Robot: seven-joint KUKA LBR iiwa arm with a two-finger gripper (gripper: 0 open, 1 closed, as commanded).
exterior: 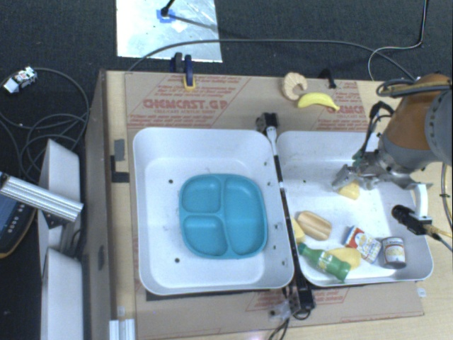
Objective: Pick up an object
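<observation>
At right of frame the pincer sits low in the right bin, directly over a yellow wedge; whether it is open or closed I cannot tell. Lower right lie a bun, green bottle, carton and can. A blue tray fills the left bin.

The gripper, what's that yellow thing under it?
Under the gripper lies a small pale yellow wedge on the floor of the right bin. Its top edge is covered by the gripper, so what it is stays unclear.
</observation>
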